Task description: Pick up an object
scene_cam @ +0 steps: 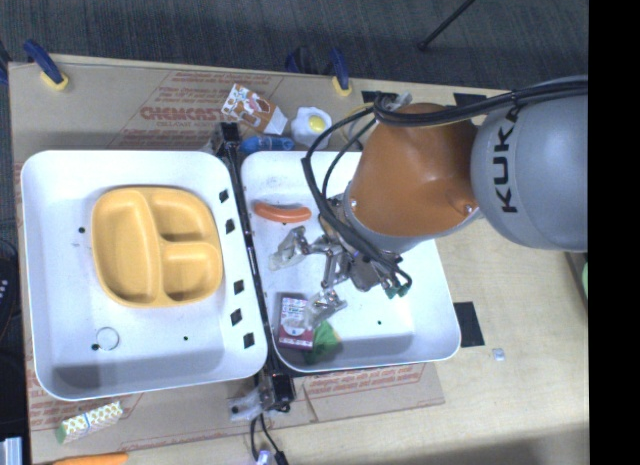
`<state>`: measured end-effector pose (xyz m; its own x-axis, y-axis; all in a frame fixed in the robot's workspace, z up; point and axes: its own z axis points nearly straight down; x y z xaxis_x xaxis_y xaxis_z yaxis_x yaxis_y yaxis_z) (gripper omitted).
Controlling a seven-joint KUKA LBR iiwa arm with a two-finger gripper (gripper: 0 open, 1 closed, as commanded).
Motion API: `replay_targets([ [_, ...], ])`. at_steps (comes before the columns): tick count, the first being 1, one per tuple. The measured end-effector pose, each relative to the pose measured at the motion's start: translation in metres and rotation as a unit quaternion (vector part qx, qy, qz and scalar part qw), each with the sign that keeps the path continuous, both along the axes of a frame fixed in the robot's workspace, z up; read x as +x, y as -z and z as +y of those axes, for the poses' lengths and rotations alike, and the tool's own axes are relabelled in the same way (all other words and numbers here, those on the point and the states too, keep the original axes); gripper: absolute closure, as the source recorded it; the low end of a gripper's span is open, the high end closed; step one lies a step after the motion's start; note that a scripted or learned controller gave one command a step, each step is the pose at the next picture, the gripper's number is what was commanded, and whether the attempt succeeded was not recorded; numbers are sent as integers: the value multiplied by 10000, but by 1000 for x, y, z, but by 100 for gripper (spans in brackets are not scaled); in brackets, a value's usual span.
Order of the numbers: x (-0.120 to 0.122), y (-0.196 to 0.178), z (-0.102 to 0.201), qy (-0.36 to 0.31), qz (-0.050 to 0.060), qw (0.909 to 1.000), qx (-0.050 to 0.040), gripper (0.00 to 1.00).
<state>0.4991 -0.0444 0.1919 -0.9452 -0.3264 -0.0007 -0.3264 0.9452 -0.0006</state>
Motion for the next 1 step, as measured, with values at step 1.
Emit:
replay_targets([
  [1, 102, 0, -13, -987, -2, 9951, 0, 0],
])
